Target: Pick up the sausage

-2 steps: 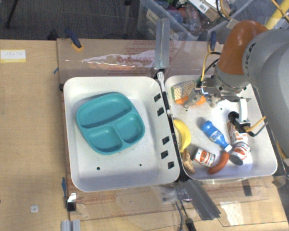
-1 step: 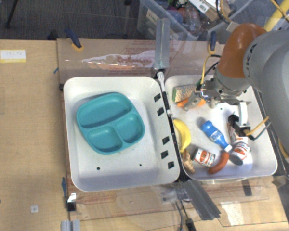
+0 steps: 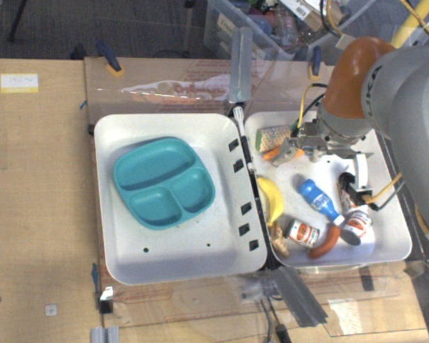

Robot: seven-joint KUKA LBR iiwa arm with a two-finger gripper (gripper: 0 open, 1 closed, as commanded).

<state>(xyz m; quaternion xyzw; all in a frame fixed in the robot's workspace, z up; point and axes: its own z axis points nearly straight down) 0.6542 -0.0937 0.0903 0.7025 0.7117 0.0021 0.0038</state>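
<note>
Camera view, nearest things first: the sausage [image 3: 326, 241] lies at the near edge of the right bin [image 3: 395, 249], a short reddish-brown curved link with its far end tilted up toward a small can [image 3: 356, 225] with a red and white label. The sausage touches or nearly touches a small jar [image 3: 301, 232] on its other side, whose label is red and white too; no writing on either can be read. Just beyond them a blue bottle [image 3: 319, 196] with a white cap lies on its side, and a banana [image 3: 272, 199] rests along the bin's left wall. Farther back sits a green and orange packet [image 3: 272, 141], its print too blurred to read.

The left bin [image 3: 121, 257] holds a teal tray [image 3: 164, 181] with three compartments.

The gripper [image 3: 294, 151] hangs over the far part of the right bin, near the packet and well apart from the sausage; whether its fingers are apart or together cannot be told. The arm [image 3: 386, 84] reaches in behind it.
</note>
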